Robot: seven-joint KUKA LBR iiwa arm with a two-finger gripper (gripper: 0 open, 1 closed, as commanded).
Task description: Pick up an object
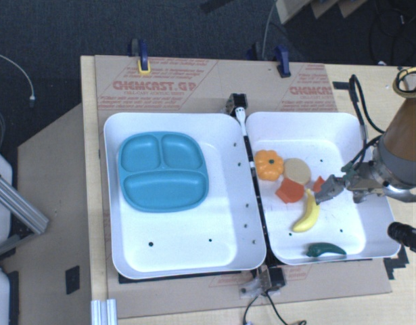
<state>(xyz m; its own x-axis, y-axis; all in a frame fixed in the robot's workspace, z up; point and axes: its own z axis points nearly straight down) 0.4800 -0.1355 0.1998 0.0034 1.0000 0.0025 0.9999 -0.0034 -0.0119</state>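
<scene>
The curved yellow plastic banana (306, 213) is lying in the right white bin (343, 131), just below the orange toy pumpkin (268, 164) — the claw (327, 189) is hovering beside its upper end; whether released or clenched, I cannot tell.

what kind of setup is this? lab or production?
Likely a robot lab's grasping test bench, not production: two white bins sit on a clamped board printed "CHEMCAST GP", one holding a blue divided plate, the other toy food such as a banana and pumpkin, near the tool.
</scene>
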